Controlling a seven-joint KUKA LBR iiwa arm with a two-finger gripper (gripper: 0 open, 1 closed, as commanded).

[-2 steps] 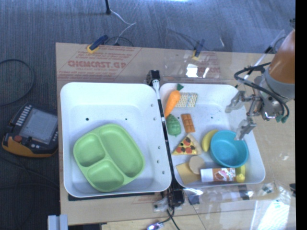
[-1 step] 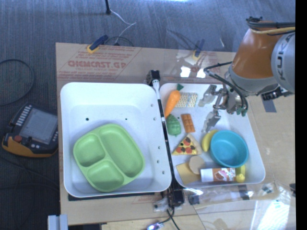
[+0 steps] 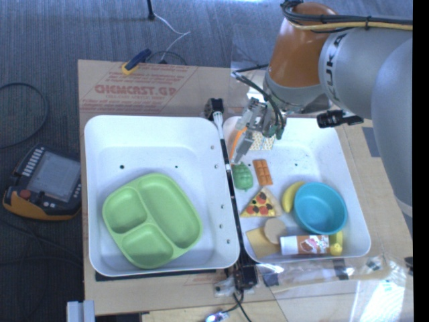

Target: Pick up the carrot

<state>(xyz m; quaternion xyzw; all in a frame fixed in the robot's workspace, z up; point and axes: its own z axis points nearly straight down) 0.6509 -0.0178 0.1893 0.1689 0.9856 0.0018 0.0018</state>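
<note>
Two shallow white plastic bins sit on a brown cardboard-topped bench over grey carpet. The left bin holds a glossy green sectioned plate. Farther back, at the right bin's left edge, the slim orange carrot lies just left of the metal two-finger gripper; its grip state cannot be told.

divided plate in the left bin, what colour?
Light green plate, three compartments; clear in the camera view.

cardboard sheet printed "CHEMCAST GP"
</note>
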